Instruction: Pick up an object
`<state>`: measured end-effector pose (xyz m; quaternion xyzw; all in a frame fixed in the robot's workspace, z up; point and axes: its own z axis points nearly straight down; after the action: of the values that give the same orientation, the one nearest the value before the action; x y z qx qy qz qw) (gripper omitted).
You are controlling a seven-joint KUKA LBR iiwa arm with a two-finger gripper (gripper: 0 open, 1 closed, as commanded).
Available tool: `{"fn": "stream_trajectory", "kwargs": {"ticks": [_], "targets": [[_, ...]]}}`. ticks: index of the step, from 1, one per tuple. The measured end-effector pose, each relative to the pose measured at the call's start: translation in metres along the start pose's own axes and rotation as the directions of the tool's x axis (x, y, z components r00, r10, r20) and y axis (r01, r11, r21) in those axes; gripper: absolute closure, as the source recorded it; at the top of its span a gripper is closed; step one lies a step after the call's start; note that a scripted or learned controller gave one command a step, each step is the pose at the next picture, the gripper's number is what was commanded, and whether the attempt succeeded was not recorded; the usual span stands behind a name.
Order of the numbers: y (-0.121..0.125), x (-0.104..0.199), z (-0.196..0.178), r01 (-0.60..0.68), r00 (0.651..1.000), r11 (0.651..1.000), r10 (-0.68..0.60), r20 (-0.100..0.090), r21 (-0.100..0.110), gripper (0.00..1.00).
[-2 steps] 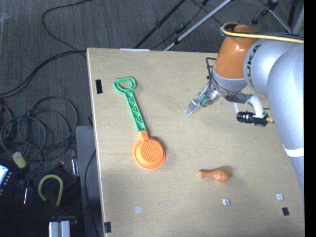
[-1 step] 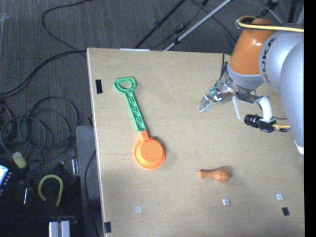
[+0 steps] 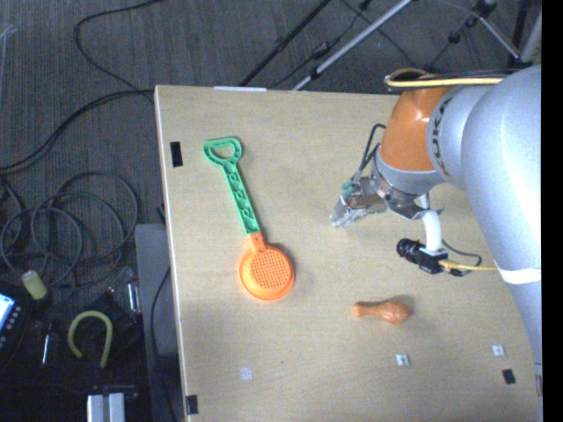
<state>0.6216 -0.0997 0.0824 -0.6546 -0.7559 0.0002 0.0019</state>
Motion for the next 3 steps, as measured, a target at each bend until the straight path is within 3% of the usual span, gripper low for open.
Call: {"fn": "stream_trajectory", "kwargs": {"ticks": [1, 2, 3], "targets": [[0.0, 0.0, 0.0, 0.0, 1.0, 1.0, 0.0, 0.0, 0.0, 0.0], [-0.033, 0.123, -0.1, 0.007, 1.0, 1.0, -0.007, 0.002, 0.0, 0.0], [-0.061, 0.224, -0.007, 0.39, 0.921, 0.921, -0.389, 0.006, -0.012, 0.0]]}}
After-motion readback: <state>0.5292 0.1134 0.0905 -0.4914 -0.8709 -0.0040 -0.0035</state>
